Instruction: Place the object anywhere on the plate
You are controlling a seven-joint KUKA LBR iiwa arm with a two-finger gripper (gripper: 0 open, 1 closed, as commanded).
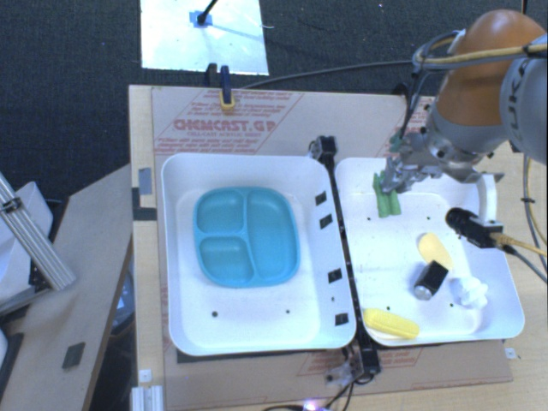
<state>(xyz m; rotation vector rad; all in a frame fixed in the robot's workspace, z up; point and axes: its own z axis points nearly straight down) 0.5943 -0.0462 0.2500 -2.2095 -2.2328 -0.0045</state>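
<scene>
2 bins: left (175, 255) holds blue plate (247, 235); right, gripper (392, 183) over green object (387, 198), grip unclear

Rt bin (505, 315): yellow corn-like piece (391, 323) near front edge; black cylinder (430, 278) just beside small yellow lump (434, 248); white crumpled item (468, 292) to its rt. Blue/yellow clamp (225, 88) at surface (171, 110) back edge. Pale sheet (201, 24) on dark floor beyond.

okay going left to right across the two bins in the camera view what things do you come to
Blue plate → green object at the gripper → yellow corn-like piece → black cylinder → white crumpled item.
</scene>
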